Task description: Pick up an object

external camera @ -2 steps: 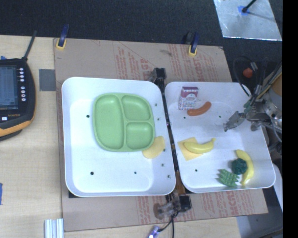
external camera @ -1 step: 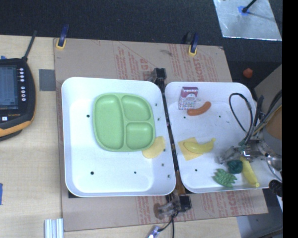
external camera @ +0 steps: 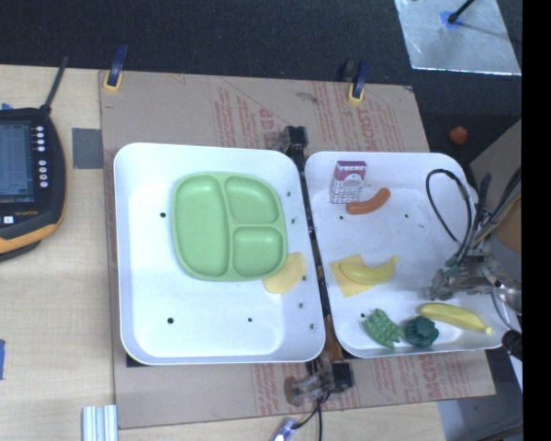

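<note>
One banana (external camera: 454,316) just below jaws (external camera: 459,283)

Two white bins — the left bin (external camera: 147,329) and the right bin (external camera: 413,237) — sit on brown cardboard (external camera: 211,108) printed with faded red lettering. The left bin bears a pale green divided plate (external camera: 228,225) with a pale yellow piece (external camera: 287,274) at its lower right corner. In the right bin: a red-and-white carton (external camera: 348,183), an orange-red sausage (external camera: 368,201), a yellow wedge (external camera: 364,272), a yellow banana (external camera: 455,317) — plus two green items (external camera: 399,330).
</note>
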Tool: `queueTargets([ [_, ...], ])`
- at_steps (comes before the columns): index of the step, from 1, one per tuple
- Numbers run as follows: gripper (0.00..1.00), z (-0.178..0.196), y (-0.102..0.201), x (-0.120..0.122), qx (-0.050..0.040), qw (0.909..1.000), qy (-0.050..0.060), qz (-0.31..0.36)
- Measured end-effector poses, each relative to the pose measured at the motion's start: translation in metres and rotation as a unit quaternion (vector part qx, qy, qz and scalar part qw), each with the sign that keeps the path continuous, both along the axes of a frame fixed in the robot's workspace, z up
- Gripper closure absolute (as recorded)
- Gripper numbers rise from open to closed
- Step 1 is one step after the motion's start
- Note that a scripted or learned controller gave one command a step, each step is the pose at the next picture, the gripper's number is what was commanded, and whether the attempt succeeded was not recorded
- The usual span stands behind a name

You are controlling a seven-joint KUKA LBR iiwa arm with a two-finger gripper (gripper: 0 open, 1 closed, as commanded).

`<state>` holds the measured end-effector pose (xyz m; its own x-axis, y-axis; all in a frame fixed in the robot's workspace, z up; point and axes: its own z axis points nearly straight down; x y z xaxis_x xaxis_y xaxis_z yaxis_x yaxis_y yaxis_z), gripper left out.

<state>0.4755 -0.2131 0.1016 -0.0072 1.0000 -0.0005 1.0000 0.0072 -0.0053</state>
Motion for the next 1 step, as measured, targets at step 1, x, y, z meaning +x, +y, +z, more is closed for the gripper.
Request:
queueTargets([
  [1, 1.00, 0.0974, 0.0500, 0.0323, 0.0005, 1.0000, -0.002, -0.001],
])
